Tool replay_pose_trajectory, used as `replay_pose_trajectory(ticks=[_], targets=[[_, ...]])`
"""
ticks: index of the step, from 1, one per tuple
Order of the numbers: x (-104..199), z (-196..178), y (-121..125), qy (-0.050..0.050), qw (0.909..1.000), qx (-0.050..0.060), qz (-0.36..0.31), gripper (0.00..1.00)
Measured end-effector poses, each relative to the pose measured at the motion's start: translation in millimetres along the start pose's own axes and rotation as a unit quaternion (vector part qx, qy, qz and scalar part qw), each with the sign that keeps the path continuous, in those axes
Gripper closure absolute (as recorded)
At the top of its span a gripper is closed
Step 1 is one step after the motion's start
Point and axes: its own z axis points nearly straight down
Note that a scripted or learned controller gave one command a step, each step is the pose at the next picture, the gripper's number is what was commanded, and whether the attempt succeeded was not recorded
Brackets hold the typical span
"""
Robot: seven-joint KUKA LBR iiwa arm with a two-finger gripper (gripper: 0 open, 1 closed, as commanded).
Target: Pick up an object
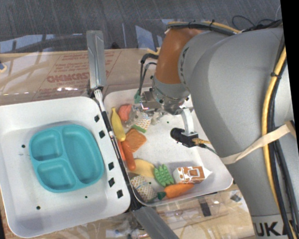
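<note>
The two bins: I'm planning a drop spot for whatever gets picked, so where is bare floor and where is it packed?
Left bin: bare white floor rings the teal divided plate, widest along the bottom and left. Right bin: toys crowd its left side, from banana to carrot; a small bare patch lies mid-floor, bordered by the arm.

The bench [36,76] bears the left bin [3,161] and right bin [221,175].

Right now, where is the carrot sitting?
The carrot lies in the right bin, against its near wall, just below the small white carton and right of the green block.
</note>
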Motion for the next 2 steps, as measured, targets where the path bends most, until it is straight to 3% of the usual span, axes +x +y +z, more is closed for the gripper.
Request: replay_pose_trajectory(ticks=[1,2], targets=[[92.2,-98.5,-3.0,-0.003,0.9958,-0.022,-0.089,1.0],[85.8,-136.8,-54.3,-0.003,0.9936,-0.021,-0.111,1.0]])
